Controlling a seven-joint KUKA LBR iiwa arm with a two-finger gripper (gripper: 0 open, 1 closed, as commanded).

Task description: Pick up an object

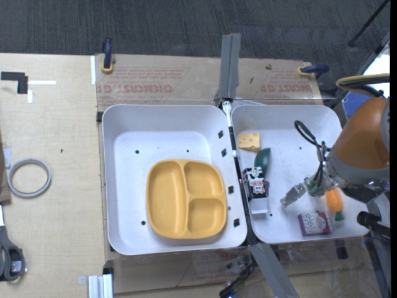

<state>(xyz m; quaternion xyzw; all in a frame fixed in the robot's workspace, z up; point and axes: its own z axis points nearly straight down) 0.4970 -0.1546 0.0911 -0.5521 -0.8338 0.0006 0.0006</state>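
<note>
2 white bins sit side by side on the bench, and the gripper [296, 194] hangs low in the right bin [279, 228], toward its right half, with the arm [366, 135] coming in from the right. Whether the pincer is apart or together cannot be told from this angle, and nothing is visibly clamped in it. The likeliest targets lie just beside it: a small orange object [335, 200] close against the wrist and a maroon packet [314, 223] near the bin's front edge. Farther left, against the divider, are a yellow cheese wedge [250, 141], a dark green item [263, 159] and a black-and-white cow figure [255, 182]. The left bin [124, 135] holds a yellow divided plate [186, 198]. My worry is that the tip seems to sit over bare floor between items, so a closure here could catch nothing, or nudge the flat packet against the wall rather than lift it.
</note>
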